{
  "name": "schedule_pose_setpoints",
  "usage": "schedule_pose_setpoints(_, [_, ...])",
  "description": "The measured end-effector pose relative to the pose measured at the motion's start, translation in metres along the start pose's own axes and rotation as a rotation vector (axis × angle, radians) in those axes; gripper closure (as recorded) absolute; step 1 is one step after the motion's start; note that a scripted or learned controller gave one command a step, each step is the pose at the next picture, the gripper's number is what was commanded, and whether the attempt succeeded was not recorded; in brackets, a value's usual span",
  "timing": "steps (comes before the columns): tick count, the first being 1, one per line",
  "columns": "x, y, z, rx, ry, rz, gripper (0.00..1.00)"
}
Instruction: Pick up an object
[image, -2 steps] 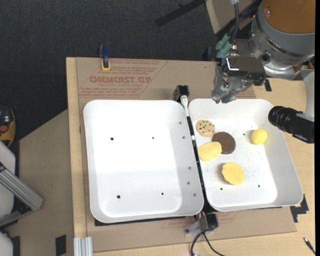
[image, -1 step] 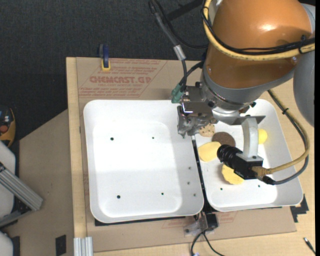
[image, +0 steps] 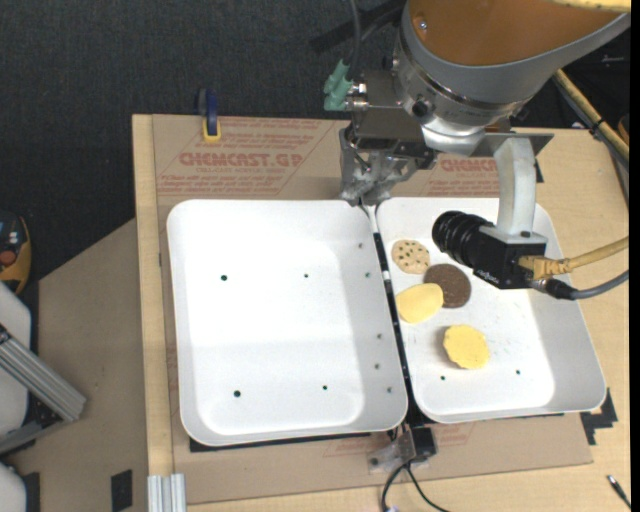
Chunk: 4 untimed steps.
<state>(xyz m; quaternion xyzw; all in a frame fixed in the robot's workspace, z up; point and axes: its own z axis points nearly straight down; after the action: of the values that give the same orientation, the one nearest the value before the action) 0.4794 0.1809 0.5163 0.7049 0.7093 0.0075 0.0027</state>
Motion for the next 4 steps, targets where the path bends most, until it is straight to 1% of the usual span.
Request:
schedule_pose_setpoints(1, [0.045, -0.003, 0.091, 0.025, -0.010, 0.001, 1.00])
schedule_pose_setpoints(2, [0.044, 0.003, -0.026, 0.000, 0.000, 0.004, 1.00])
schedule_pose_setpoints(3, [0.042, 0.004, 0.144, 0.031, -0.015, 0.007, 1.00])
schedule_pose_setpoints(4, [0.043, 0.016, -0.005, -0.003, 0.002, 0.005, 1.00])
